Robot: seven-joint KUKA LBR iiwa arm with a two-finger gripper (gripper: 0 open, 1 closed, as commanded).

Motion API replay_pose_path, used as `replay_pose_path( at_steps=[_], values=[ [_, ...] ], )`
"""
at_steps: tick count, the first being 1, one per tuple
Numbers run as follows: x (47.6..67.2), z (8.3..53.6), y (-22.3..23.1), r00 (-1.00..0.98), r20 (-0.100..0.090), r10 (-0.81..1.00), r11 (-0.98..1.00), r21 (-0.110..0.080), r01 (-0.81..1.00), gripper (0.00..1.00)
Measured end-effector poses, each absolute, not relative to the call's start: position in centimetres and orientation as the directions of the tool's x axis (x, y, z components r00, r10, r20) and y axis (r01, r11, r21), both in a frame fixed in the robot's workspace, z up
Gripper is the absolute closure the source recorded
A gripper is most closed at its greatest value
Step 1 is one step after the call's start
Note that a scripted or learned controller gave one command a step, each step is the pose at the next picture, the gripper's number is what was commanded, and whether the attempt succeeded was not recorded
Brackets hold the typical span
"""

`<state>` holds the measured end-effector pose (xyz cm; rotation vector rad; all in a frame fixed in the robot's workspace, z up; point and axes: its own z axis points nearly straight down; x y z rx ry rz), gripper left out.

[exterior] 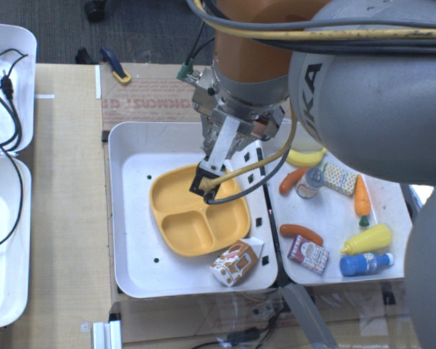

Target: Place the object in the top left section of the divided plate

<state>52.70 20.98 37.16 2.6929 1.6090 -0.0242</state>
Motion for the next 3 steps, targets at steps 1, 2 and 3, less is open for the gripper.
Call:
replay_pose_path(
  at_steps=[1, 2, 3],
  values=[
    [52.7, 37.14, 20.97, 0.474, -0.016, 0.88, -0.475, -0.004, 0.88, 0.0],
    [52.8, 37.78, 20.92, 0.472, -0.024, 0.881, -0.472, -0.006, 0.882, 1.0],
    [52.8, 37.75, 20.92, 0.473, -0.024, 0.881, -0.473, -0.007, 0.881, 0.0]
  ],
)
